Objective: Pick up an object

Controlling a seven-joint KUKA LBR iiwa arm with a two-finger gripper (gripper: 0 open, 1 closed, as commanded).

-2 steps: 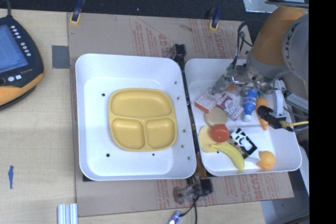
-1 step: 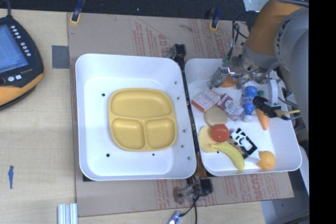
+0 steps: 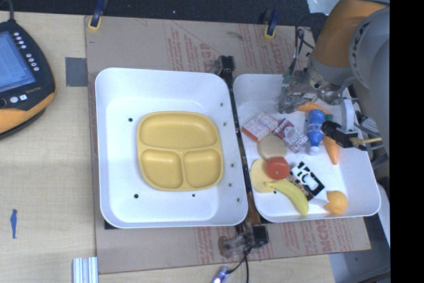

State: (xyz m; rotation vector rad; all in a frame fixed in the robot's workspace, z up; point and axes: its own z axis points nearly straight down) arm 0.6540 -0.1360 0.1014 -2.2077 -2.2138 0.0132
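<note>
While arm (image 3: pixel 351 43) hangs over right bin (image 3: pixel 255 86) far edge, left bin (image 3: pixel 109 142) roomy.

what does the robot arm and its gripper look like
The arm is bulky and rounded, grey with a wide orange band above the wrist. Thin dark cables run along the wrist. The gripper is a small grey metal piece, much slimmer than the arm.

A yellow divided tray (image 3: pixel 179 149) sits in the left white bin (image 3: pixel 112 142); a teach pendant (image 3: pixel 20 76) lies at the frame's left edge.
</note>
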